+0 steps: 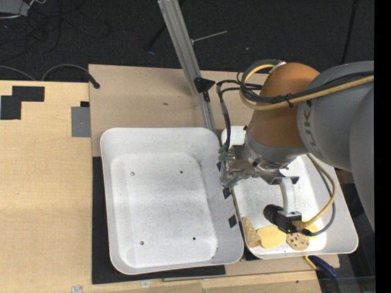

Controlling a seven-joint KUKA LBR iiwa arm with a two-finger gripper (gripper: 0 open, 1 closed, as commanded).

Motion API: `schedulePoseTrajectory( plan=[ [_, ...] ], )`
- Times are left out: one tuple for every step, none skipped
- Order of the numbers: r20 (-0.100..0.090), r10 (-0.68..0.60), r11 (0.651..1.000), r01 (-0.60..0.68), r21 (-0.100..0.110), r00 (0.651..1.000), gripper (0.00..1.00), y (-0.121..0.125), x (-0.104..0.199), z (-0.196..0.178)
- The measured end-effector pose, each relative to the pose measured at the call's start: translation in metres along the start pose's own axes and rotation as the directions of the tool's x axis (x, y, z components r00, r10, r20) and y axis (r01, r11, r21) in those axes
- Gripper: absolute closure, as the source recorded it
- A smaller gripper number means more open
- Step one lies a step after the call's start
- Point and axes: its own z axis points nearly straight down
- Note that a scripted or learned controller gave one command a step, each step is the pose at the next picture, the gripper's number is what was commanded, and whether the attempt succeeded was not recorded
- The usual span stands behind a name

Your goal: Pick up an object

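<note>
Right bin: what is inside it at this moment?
At the near edge of the right bin lie a pale yellow piece, a tan ridged piece and a brown perforated round piece. The arm covers the bin's far part, so anything there is hidden.

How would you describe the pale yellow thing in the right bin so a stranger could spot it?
Find the right bin, under the arm. Along its near edge lies a small cluster; the pale yellow block is the middle piece. Its smooth, plain surface sets it apart from the tan ridged piece and the brown speckled disc flanking it.

Left bin (pixel 122 163) floor open, arm (pixel 287 121) covering right bin (pixel 342 240)
</note>
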Motion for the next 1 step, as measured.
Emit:
schedulePoseTrajectory(
  plan=[
    [0.000,0.001,1.000,-0.001,0.003,1.000,1.00,-0.0059,0.0479,0.0073]
  ],
)
